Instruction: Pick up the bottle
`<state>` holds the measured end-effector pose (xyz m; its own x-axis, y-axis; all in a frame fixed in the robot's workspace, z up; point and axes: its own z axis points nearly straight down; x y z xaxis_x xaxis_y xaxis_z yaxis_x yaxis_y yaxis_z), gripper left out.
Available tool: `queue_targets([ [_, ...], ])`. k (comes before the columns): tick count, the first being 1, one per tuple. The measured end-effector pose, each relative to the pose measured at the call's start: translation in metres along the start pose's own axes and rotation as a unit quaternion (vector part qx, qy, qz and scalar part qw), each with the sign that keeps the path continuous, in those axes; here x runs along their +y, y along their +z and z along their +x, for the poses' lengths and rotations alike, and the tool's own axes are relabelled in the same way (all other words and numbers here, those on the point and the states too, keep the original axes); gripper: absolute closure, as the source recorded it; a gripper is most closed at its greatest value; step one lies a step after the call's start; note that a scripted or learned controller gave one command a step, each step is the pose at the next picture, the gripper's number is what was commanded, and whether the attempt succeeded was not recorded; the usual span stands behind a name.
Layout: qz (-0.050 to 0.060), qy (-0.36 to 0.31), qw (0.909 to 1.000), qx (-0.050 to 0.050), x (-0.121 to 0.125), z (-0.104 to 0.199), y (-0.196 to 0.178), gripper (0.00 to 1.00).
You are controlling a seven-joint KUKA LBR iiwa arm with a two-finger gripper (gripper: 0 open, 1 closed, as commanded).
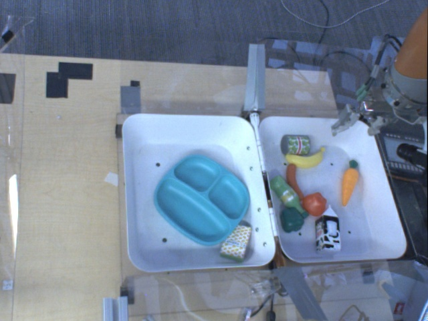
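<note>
The bottle (285, 192) is small and green with a pale label. It lies on its side in the right bin (374, 239), close to that bin's left wall. A red sausage-shaped piece (293, 175) touches its upper end, and a red tomato-like piece (314, 203) sits just to its right. My gripper (353, 116) hangs over the back right corner of the right bin, well away from the bottle and higher than the objects. The grey arm with its orange band (411, 55) enters at the top right. Nothing is visibly held.
The right bin also holds a can (296, 144), a banana (306, 158), a carrot (349, 183), a dark green piece (291, 220) and a black-and-white carton (327, 234). In the left bin (144, 146) are a blue divided plate (202, 198) and a small box (235, 243).
</note>
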<state>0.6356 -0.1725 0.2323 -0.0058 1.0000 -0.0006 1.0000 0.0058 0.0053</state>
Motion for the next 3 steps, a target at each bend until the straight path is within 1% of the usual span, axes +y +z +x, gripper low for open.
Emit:
queue_targets([
  [1,0.001,0.055,0.9985,0.000,-0.070,0.040,0.107,0.00],
  [2,-0.004,0.180,0.9836,0.001,-0.092,0.090,0.142,0.00],
  [3,-0.004,0.105,0.9944,0.001,-0.097,0.058,0.143,0.00],
])
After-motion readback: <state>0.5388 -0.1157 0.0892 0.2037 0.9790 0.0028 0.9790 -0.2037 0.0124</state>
